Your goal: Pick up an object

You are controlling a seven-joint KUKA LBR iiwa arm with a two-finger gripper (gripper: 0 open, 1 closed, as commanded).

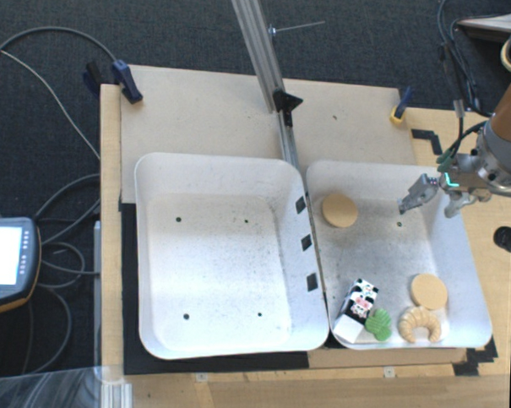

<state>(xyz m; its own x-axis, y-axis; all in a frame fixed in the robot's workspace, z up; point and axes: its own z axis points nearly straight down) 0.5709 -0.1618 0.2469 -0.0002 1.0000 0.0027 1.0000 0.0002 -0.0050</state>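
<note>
The right bin (456, 250) holds several small objects. A round tan disc (340, 210) lies near its upper left. A second tan disc (428, 291) sits at the lower right, with a croissant-shaped pastry (422, 325) just below it. A black-and-white carton (358, 304) and a green piece (378, 324) lie at the front edge. My gripper (435, 198) hangs over the bin's upper right part, fingers spread open with nothing between them, well right of the upper disc.
The left bin (153, 237) lies beside the right one, split from it by a ridge with black clips (305, 242). A slanted metal bar (262, 55) crosses the bench top. Blue and yellow clamps sit at the board's back corners.
</note>
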